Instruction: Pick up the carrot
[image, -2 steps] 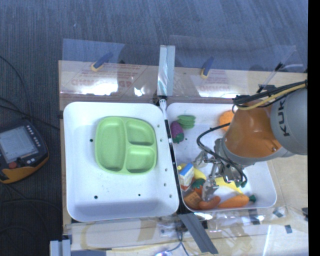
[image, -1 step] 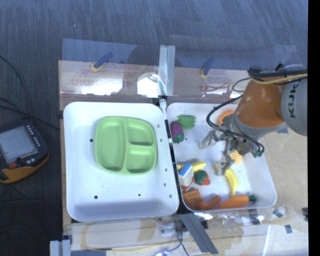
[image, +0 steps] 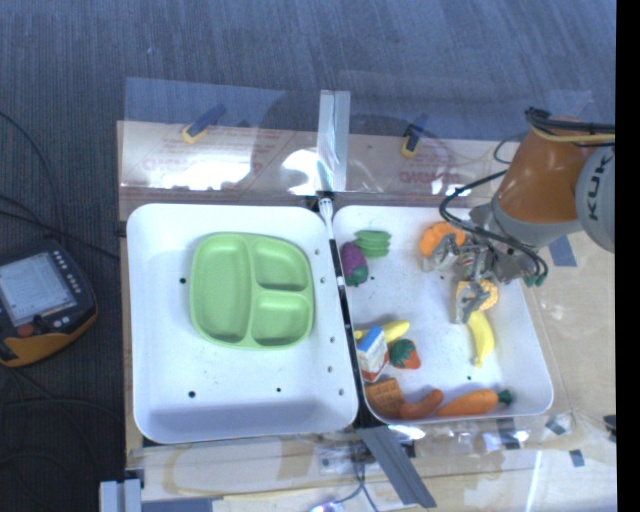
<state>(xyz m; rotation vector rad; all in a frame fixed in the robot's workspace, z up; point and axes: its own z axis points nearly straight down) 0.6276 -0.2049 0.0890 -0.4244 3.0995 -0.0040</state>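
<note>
The carrot (image: 468, 403) lies flat along the near wall of the right bin (image: 530, 340), its green top pointing right toward the corner. Just left of it, a brown sausage (image: 408, 405) curves along the same wall, touching or nearly touching the carrot's tip. Behind these, near the divider, a small carton (image: 372, 353) stands beside a strawberry (image: 402, 352), with a yellow piece (image: 392, 330) just beyond them. A banana (image: 482, 335) lies further right, pointing toward the carrot but well apart from it. My tool (image: 472, 290) hangs directly over the banana's far end, well apart from the carrot; whether its fingers are open or closed, I cannot tell, as they blur into a yellow-orange item beneath. An orange fruit (image: 437, 238) sits just left of my wrist. An eggplant (image: 354, 262) and a green vegetable (image: 372, 241) rest by the divider at the far side. In the left bin (image: 160, 330), a green plate (image: 252, 290) with three compartments sits alone on the surface.
</note>
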